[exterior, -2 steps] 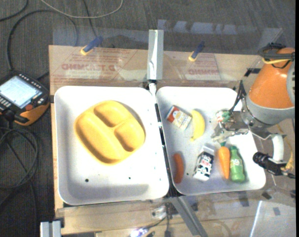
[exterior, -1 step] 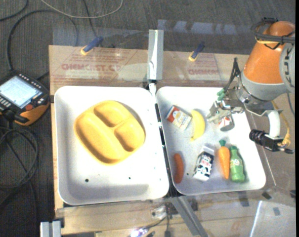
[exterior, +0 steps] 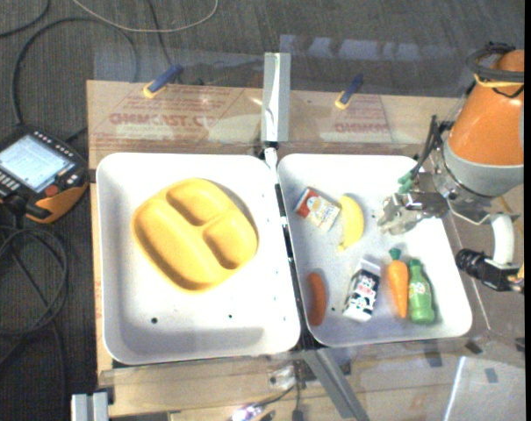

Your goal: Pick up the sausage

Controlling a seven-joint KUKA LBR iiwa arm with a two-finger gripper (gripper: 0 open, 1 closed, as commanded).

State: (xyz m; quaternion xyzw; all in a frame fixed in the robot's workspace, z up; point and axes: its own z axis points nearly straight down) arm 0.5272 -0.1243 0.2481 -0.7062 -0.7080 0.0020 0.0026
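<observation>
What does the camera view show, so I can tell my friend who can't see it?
A small red-brown sausage lies at the left edge of the right white bin, while the robot's gripper hovers over that bin's far right side. Nearby lie a banana, a carrot, a green bottle and two small cartons; the left bin holds a yellow divided plate.

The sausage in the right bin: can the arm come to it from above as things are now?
Probably yes. The sausage lies alone near the right bin's left wall, apart from the milk carton, with nothing on top. The gripper is across the bin; the wall beside the sausage may crowd it.
</observation>
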